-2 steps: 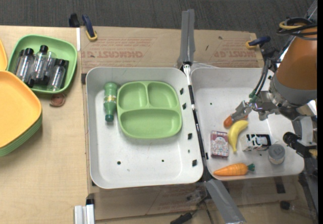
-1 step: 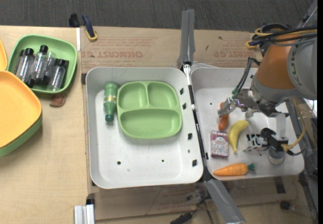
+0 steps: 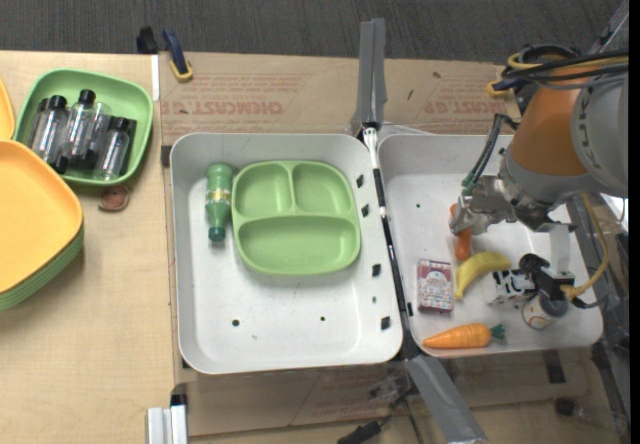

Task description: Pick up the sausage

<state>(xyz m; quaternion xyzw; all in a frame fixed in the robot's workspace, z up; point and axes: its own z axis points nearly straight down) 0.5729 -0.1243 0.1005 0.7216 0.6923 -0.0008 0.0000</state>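
We see table (image 3: 100, 352) carrying two white bins. Left bin (image 3: 200, 332) holds green divided plate (image 3: 296, 215), green bottle (image 3: 218, 200) beside it. Right bin (image 3: 420, 172): pincer (image 3: 468, 220) low over sausage (image 3: 462, 242); we cannot tell pincer's opening or grip. Sausage reddish, long axis roughly upright in view, top end hidden under pincer. Banana (image 3: 480, 270) touches its lower end; carrot (image 3: 462, 336) near front wall.
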